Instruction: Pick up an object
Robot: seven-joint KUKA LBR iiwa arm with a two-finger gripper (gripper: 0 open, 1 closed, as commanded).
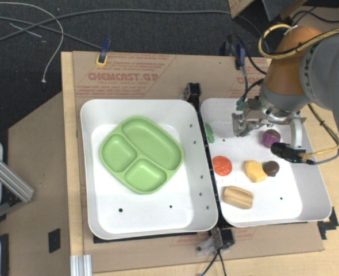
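Bread roll (238,196), tan: front of right bin (313,203), nearest the camera.
Gripper (249,121): over that bin's rear; finger state cannot be told.
Purple piece (270,136): just beside gripper.
Yellow piece (254,170), touching brown piece (270,167): mid-bin.
Red-orange piece (222,165): near left wall.
Green divided plate (141,153): left bin (100,211).

**Bench and what sits on it**

You have a bench topped with printed cardboard (135,76), bearing two shallow white bins side by side and touching along a black seam. The left bin (100,211) sits toward your view's left, the right bin (296,203) beside it. A blue clamp (104,49) grips the cardboard's far edge, a second blue clamp (239,53) farther right.
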